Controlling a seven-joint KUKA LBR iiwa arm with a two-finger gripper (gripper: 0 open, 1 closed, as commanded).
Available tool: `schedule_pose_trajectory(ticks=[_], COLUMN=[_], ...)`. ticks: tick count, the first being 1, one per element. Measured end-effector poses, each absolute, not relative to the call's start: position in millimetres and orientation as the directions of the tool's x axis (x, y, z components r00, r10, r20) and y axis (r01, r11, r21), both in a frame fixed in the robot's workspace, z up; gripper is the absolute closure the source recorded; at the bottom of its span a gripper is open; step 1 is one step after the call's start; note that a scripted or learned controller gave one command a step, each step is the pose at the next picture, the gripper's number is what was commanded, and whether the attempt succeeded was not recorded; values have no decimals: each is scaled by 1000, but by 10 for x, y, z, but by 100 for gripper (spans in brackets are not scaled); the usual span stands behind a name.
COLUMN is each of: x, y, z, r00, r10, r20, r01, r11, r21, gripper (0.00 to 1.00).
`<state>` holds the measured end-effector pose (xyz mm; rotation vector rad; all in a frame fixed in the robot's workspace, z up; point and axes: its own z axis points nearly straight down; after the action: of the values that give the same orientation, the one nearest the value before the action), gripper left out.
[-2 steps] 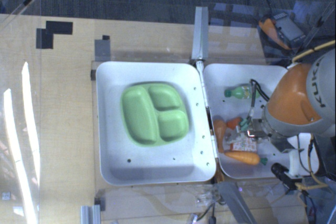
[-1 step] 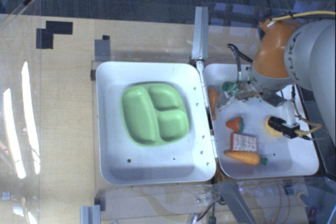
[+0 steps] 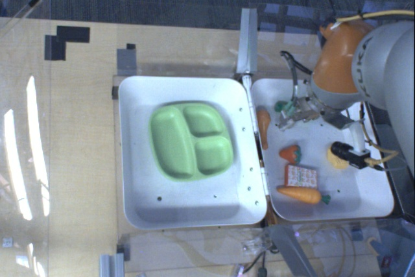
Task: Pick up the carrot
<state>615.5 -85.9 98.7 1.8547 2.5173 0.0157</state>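
The carrot (image 3: 299,194), orange with a green leafy end pointing right, lies flat near the front edge of the right bin (image 3: 369,201). My gripper (image 3: 290,116) hangs over the back left part of that bin, well behind the carrot and apart from it. A small green thing (image 3: 282,105) sits right beside the gripper's tip.
An orange-brown sausage-shaped thing (image 3: 263,125) lies along the right bin's left wall. A red and orange strawberry-like thing (image 3: 290,153) and a small red-patterned box (image 3: 301,176) sit just behind the carrot. A yellow thing (image 3: 337,160) lies further right. The left bin (image 3: 136,204) holds a green divided plate (image 3: 170,143).
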Motion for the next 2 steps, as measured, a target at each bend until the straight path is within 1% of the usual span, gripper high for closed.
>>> schedule_pose_trajectory(ticks=[1,2], x=[5494,4880], y=[-370,216], z=[1831,1825], r00=[-211,-347], r10=[978,938], r20=[-1,0], r01=[978,938], r11=[211,347], r21=[3,1], gripper=[100,100])
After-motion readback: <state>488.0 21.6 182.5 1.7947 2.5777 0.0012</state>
